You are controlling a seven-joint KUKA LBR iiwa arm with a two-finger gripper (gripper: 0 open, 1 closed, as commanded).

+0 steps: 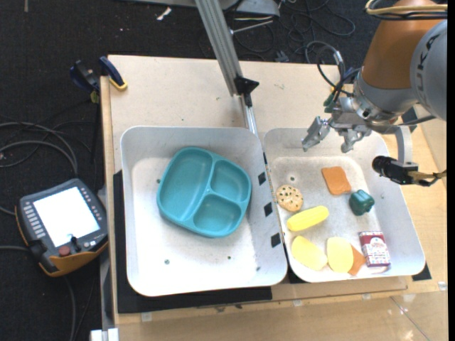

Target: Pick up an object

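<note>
My gripper (330, 138) hangs open over the far edge of the right bin (412, 226), nothing between its fingers. Below it in that bin lie an orange cracker-like slab (336, 180), a round cookie (288, 197), a dark green small block (362, 202), a yellow banana-shaped piece (307, 218), two yellow wedges (308, 252) with an orange slice beside them, and a small red and white box (374, 250). The orange slab is the closest item, a short way in front of the fingers.
The left bin (142, 261) holds a teal divided plate (205, 191). A metal pole (220, 38) slants down to the seam between the bins. A teach pendant (62, 224) sits off the bench at left. Cables lie on the dark floor behind.
</note>
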